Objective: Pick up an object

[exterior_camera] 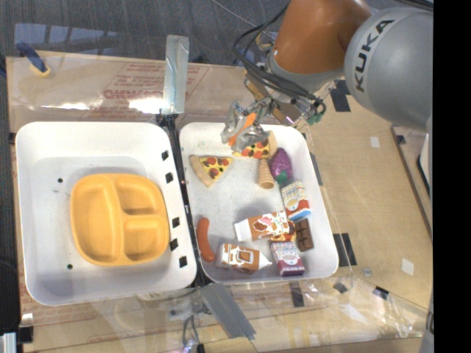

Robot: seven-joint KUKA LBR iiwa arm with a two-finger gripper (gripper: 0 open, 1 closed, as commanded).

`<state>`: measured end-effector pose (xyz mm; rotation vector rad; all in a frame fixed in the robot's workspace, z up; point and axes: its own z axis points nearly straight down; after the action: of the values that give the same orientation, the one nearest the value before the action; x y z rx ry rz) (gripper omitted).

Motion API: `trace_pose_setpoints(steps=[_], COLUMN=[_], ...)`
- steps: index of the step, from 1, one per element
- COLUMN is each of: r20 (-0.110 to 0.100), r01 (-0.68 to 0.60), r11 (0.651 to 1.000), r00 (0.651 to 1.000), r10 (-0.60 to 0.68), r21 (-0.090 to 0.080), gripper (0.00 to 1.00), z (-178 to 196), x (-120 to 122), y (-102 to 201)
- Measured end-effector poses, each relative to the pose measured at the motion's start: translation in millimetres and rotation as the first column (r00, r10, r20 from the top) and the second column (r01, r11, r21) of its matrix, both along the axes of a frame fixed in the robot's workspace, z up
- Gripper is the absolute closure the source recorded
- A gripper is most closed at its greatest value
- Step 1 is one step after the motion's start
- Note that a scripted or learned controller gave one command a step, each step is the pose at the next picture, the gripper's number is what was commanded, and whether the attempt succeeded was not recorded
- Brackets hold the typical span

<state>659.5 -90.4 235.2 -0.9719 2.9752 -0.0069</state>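
Note:
My gripper (243, 129) hangs over the far edge of the right bin (224, 204), under the orange wrist band (316, 20). Directly below it lies a small round pizza toy (255, 150) with red dots, touching or nearly touching the gripper. A pizza slice (211, 168) lies to its left. An ice cream cone (265, 173) and purple grapes (280, 165) lie to the right. Nearer the front are a small bottle (294, 199), a milk carton (263, 227), a chocolate bar (304, 235), a sausage (205, 240), a brown carton (241, 257) and a purple box (288, 259).
The left bin (44, 160) holds a yellow divided plate (119, 218). A grey tape strip (174, 76) runs back from the gap between the bins. Black cables (257, 57) loop beside the wrist. The bare bench (368, 197) lies to the right.

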Motion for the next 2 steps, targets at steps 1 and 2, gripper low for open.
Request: trace_pose_setpoints(steps=[1,2], r20=[-0.010,-0.009], r01=[0.216,0.045], r11=[0.976,0.999], r00=[0.976,0.999], r10=[-0.216,-0.045], r21=[0.001,0.001], gripper=[1.00,1.00], z=[37,39], x=[-60,-27], y=[16,5])
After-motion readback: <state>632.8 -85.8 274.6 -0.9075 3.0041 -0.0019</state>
